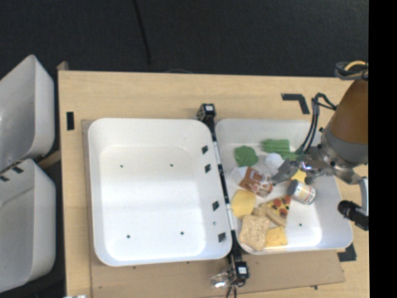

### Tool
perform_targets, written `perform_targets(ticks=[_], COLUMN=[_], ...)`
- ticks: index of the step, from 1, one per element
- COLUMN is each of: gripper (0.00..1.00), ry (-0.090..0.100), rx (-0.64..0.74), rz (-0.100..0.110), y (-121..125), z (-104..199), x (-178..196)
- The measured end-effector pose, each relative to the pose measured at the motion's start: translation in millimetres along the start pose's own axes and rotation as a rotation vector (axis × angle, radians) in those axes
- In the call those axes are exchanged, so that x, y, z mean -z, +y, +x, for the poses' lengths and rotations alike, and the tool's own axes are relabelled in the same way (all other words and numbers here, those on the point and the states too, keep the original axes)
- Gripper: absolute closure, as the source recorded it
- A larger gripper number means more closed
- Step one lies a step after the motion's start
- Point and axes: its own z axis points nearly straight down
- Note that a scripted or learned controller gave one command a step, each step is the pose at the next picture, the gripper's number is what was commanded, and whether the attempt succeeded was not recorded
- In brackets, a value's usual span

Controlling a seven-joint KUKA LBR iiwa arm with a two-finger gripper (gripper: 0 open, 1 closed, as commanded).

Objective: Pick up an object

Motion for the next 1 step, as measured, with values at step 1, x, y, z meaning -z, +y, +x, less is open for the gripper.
perform_targets(ticks=[1], gripper=[0.00], ry=[-0.004], rx=[-0.002], rz=[-0.021], y=[73.4], z=[19.5], x=[-83.3])
